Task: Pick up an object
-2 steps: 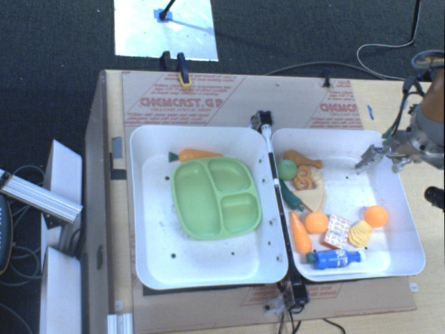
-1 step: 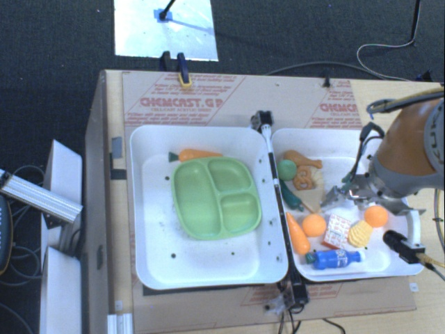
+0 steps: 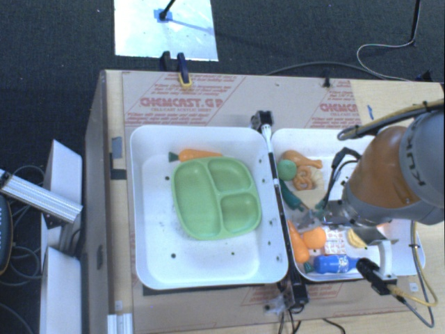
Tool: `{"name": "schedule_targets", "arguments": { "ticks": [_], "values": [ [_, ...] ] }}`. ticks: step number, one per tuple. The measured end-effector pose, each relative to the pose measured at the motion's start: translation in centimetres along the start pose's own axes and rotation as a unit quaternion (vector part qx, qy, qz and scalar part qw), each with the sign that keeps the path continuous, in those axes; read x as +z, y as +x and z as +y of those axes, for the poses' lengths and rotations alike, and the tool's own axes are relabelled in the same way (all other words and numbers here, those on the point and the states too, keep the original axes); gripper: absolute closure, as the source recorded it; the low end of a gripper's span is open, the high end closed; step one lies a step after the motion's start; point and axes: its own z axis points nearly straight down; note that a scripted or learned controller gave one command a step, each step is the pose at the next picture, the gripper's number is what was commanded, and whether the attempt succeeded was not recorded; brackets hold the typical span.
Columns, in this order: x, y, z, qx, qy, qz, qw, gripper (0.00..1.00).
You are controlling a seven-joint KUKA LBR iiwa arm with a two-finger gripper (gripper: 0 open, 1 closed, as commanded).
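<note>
Two bins (image 3: 149, 207) are carried by the worktop (image 3: 208, 99), the arm (image 3: 389, 169) is lowered over the right bin's toys (image 3: 313, 245), and the hand's state cannot be told.

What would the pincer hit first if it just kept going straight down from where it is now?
Probably the small clutter in the right bin: the pincer hangs just above a white patterned packet, with an orange toy beside it. From this slanted view, its height is hard to judge.
</note>
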Motion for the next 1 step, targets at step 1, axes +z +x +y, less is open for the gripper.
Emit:
{"name": "schedule_targets", "arguments": {
  "ticks": [1],
  "values": [
    [1.07, -0.59, 9.47, -0.002, 0.006, 0.003, 1.0, 0.0]
  ]
}}
